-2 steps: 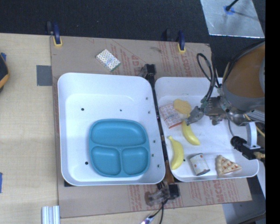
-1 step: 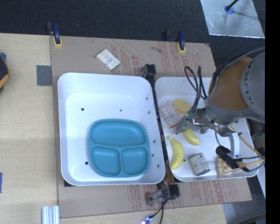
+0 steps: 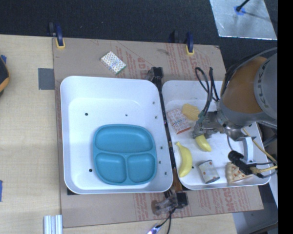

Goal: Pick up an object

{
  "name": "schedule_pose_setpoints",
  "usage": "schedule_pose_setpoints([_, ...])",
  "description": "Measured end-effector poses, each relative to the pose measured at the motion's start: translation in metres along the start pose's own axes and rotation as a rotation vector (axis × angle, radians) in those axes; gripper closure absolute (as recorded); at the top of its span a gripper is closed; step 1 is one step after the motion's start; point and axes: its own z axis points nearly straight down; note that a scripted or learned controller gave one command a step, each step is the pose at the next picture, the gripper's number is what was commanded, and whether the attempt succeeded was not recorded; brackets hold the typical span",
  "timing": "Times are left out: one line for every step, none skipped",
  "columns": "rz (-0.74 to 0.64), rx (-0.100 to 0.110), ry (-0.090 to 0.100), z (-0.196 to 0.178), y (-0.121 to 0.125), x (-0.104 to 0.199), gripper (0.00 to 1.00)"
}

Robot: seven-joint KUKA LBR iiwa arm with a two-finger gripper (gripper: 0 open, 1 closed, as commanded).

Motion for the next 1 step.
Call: schedule_pose_setpoints([0.001,-0.003,0.002,-0.0903,-0.0359,0.0693,1.00])
